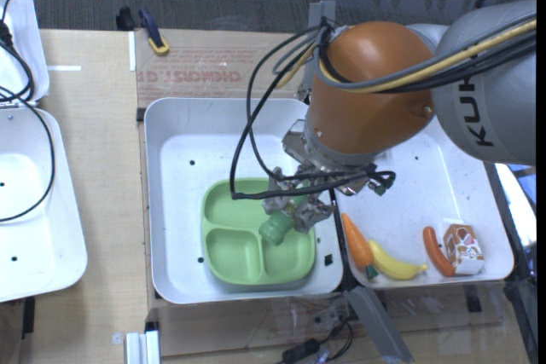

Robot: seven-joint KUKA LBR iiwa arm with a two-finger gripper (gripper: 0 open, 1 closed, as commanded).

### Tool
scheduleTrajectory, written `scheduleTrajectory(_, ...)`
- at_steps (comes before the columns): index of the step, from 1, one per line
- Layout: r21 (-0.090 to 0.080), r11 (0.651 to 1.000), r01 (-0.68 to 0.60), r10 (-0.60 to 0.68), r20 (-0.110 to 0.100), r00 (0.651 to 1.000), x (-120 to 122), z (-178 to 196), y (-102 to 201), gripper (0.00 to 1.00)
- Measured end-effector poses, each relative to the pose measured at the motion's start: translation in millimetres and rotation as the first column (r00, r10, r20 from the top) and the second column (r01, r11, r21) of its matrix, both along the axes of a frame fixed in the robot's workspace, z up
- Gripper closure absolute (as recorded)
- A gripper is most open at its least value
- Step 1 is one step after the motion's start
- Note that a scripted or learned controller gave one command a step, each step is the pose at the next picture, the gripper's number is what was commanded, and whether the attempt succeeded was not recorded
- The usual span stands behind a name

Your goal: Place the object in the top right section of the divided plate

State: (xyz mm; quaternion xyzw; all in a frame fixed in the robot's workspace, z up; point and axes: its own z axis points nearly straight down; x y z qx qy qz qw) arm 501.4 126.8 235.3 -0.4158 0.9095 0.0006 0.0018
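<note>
Green on green here: a small dark-green object (275,228), looks like a toy vegetable though I can't name it for sure, sits right at the tip of the end effector (290,217), over the upper right part of the light-green divided plate (230,256). The plate lies in the left of the two white bins (171,209), near that bin's front wall, with two small sections across the top and a wide one below, as best I can read the ridges.

Is the end effector clamped on it or letting go? I cannot tell; the orange wrist band and the cables hang over the tip and hide the detail. The object touches or nearly touches the plate surface, so it is either resting there or held just above.

Why here? The arm reaches in from the right and hangs over the plate's right side, which suits the top right section named in the task. The object looks to be at that section's lower left edge, close to the dividing ridge, so the placement may be borderline.

Its long axis seems to run diagonally, from lower left up toward the end effector at upper right, with the broader end pointing lower left.

Over in the right bin (478,183), a toy carrot (357,241), a banana (394,262), a sausage (437,252) and a small carton (463,247) lie along the front wall, well apart from the plate.
</note>
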Motion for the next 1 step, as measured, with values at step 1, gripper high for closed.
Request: scheduleTrajectory(1,0.001,0.932,-0.363,0.363,0.000,0.932,63.6,1.7,23.3,1.00)
